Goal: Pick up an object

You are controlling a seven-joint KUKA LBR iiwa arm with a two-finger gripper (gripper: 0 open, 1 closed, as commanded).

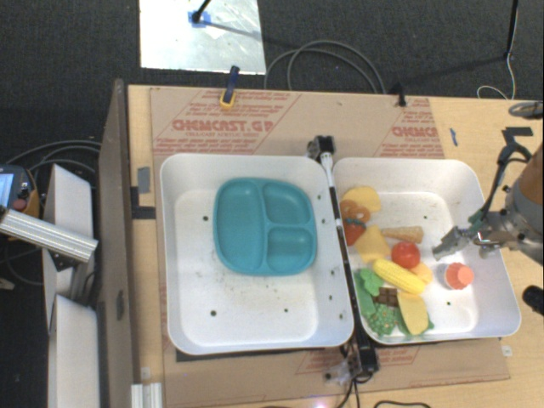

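On the table (280, 113) sit two white bins side by side. The left bin (191, 313) holds a teal divided plate (264, 226) near its centre. The right bin (489, 313) holds a cluster of toy food along its 9 o'clock side: a yellow corn cob (399, 275), a red tomato (405, 252), a yellow piece (361, 200) toward 11 o'clock, and green pieces (374, 300) toward 7 o'clock. An orange-and-white piece (459, 275) lies apart, toward 3 o'clock. The jaws (452, 243) hang over the right bin at about 3 o'clock, just above the orange-and-white piece; whether they are spread or closed cannot be told, and nothing shows between them.
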